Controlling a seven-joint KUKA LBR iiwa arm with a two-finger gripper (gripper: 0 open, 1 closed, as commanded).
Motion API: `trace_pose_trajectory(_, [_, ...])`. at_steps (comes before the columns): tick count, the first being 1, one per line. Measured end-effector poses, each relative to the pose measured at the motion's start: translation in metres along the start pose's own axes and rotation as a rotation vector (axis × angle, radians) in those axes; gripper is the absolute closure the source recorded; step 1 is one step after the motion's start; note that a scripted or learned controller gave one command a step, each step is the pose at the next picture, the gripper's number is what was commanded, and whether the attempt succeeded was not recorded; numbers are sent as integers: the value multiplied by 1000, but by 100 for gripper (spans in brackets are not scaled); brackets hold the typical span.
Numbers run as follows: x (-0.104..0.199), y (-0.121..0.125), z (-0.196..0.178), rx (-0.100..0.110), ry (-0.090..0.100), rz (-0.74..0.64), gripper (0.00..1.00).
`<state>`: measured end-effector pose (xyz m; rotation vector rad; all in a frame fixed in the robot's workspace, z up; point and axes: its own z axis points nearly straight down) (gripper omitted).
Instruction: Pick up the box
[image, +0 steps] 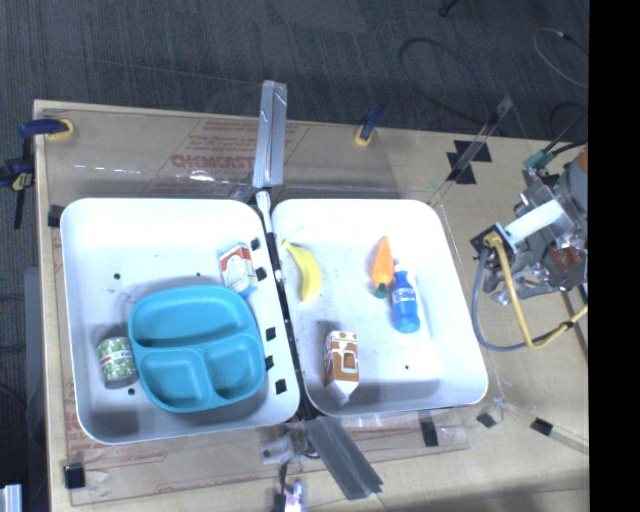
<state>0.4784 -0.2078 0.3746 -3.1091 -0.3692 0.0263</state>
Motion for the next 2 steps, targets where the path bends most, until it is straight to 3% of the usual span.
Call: trace_pose_trajectory(2, [1,-1,-19,6,-8,-18,100])
